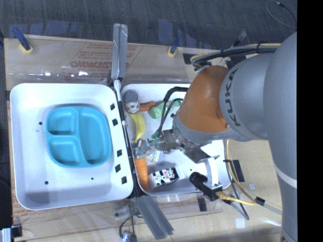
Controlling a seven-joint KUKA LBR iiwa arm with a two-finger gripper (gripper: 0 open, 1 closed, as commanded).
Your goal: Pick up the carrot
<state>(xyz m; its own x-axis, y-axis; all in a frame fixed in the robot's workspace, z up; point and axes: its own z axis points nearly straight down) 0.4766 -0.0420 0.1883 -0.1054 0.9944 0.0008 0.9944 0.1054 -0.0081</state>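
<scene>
The carrot is an orange stick lying along the left wall of the right bin, near its front corner. My gripper hangs low over the bin, just beyond the carrot's far end and close to it. The metal wrist parts and the orange-banded arm cover much of the bin behind it. Nothing shows between the gripper's tips from this angle.
A yellow banana lies just beyond the gripper, with a green item and a small grey-and-orange toy further back. A black-and-white box sits right of the carrot. The left bin holds a blue divided tray.
</scene>
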